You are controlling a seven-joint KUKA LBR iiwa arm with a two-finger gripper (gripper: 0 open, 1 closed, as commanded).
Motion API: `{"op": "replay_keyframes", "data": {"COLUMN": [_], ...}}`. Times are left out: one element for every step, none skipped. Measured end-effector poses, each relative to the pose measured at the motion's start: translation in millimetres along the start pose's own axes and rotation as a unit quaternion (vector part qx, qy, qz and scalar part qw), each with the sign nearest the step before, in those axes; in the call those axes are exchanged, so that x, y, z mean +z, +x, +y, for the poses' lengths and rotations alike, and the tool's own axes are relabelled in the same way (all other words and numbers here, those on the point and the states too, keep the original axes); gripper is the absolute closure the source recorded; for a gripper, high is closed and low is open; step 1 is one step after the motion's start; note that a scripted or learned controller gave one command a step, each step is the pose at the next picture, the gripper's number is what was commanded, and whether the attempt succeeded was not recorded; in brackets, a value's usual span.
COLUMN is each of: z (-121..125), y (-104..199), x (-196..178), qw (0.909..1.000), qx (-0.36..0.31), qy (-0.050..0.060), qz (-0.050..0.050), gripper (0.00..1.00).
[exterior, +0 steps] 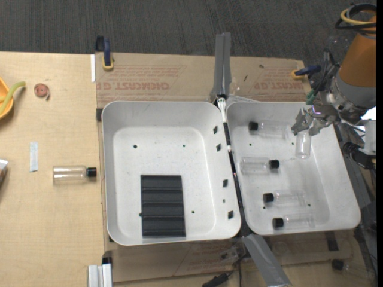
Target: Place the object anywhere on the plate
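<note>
A black ribbed plate point(161, 206) lies flat in the front part of the left bin point(119, 160). Several clear vials with black caps lie in the right bin point(335, 190), among them one at the back point(265, 128), one in the middle point(258, 165) and one near the front point(286, 200). My gripper point(303, 130) hangs over the back right of the right bin, well away from the plate. A clear vial point(303, 146) hangs upright from between its fingers, lifted off the bin floor.
Another clear vial point(72, 173) lies on the wooden bench left of the bins. A small white strip point(33, 157) and a yellow item point(7, 97) sit further left. A grey divider point(222, 70) stands between the bins at the back.
</note>
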State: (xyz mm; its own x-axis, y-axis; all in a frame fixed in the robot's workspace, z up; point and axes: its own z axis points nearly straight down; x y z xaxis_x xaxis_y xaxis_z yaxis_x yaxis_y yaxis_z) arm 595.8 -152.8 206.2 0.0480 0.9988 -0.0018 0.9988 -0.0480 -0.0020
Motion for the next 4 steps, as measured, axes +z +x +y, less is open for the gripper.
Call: {"op": "replay_keyframes", "data": {"z": [0, 33, 67, 48], "y": [0, -42, -66, -67], "x": [0, -42, -74, -174], "qw": [1.0, 0.9983, 0.9944, 0.9972], "qx": [0.0, -0.059, -0.106, -0.075], "qy": [0.0, -0.001, -0.002, -0.001], "qz": [0.0, 0.0, -0.001, 0.0], "gripper": [0.0, 0.0, 0.0, 0.0]}}
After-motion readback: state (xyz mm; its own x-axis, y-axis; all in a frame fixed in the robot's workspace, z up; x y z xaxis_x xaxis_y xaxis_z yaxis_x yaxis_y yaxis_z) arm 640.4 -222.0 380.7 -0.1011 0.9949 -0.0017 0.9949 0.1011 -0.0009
